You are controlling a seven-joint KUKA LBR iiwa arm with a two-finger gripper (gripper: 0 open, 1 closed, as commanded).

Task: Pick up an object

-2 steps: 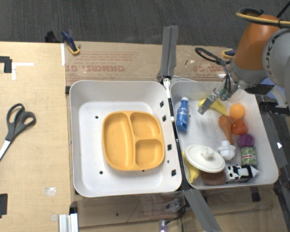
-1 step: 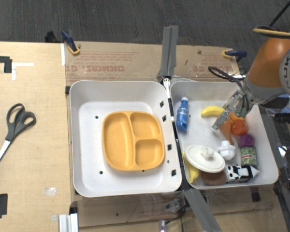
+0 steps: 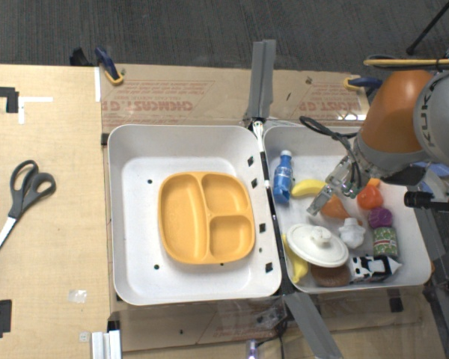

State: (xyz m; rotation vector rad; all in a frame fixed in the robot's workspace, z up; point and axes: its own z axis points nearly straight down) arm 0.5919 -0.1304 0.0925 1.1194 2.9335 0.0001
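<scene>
Orange divided plate; blue bottle; yellow banana; purple ball; black-and-white cow-patterned toy; white lid.

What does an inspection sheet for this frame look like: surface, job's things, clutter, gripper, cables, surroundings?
Surface: two white bins side by side; left bin holds a yellow divided plate.
Job's things: right bin holds a blue bottle, banana, orange item, purple item, white crumpled item, green-labelled can, white lid over a brown item, black-and-white item.
Clutter: scissors on the bench left of the bins.
Gripper: gripper low over the right bin, beside the banana; nothing seen held.
Cables: black cable looping by the wrist.
Surroundings: cardboard sheet behind the bins, clamp at its corner.
</scene>
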